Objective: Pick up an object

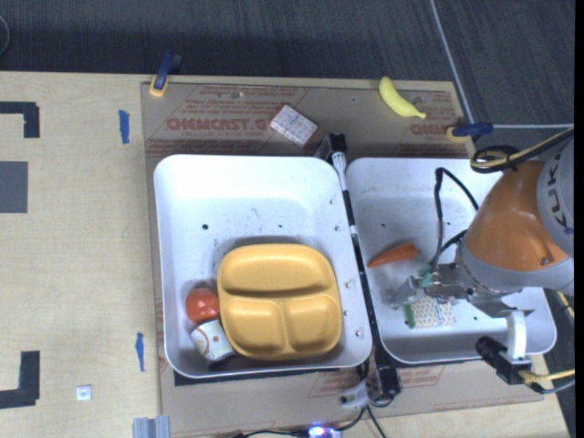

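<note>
Gripper (411, 292) was low in the right bin (401, 182), fingers too blurred and tangled with cables to tell apart or together. A patterned flat item (431, 314) lay just beside it, partly hidden; an orange carrot-like piece (394, 254) sat near. The left bin (182, 190) held a yellow divided tray (278, 297), partly covering a red-orange ball (202, 303) and a white cup (211, 339).

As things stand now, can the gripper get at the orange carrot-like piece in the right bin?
Probably yes. The gripper is low in the right bin, just below the orange piece, and nothing lies between them. The checkered item sits under the wrist, away from that path.
</note>
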Tool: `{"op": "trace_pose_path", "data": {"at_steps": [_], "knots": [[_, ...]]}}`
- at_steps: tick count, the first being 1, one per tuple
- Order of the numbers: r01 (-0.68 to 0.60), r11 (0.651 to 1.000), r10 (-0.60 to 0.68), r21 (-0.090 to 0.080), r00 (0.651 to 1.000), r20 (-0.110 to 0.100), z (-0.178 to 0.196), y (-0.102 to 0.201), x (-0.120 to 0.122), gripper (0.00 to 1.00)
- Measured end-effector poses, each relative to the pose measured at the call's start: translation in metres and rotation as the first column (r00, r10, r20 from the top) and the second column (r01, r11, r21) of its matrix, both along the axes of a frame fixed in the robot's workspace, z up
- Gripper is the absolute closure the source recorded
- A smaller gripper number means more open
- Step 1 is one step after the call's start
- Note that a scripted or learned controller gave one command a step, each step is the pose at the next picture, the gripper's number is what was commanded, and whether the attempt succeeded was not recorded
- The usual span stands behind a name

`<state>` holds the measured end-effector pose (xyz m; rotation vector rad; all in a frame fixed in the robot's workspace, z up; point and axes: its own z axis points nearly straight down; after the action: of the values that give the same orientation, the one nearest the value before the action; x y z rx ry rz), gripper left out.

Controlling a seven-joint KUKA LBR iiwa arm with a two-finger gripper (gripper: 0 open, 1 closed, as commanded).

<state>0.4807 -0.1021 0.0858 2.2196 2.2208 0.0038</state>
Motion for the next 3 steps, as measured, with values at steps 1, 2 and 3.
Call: {"op": "trace_pose_path", "data": {"at_steps": [1,2,3], "knots": [[0.000,1.000,0.000,0.001,1.000,0.006,0.011,0.001,0.002,1.00],[-0.001,1.000,0.001,0.001,1.000,0.006,0.011,0.001,0.002,0.00],[0.001,1.000,-0.001,-0.001,1.000,0.001,0.000,0.009,0.000,0.00]]}}
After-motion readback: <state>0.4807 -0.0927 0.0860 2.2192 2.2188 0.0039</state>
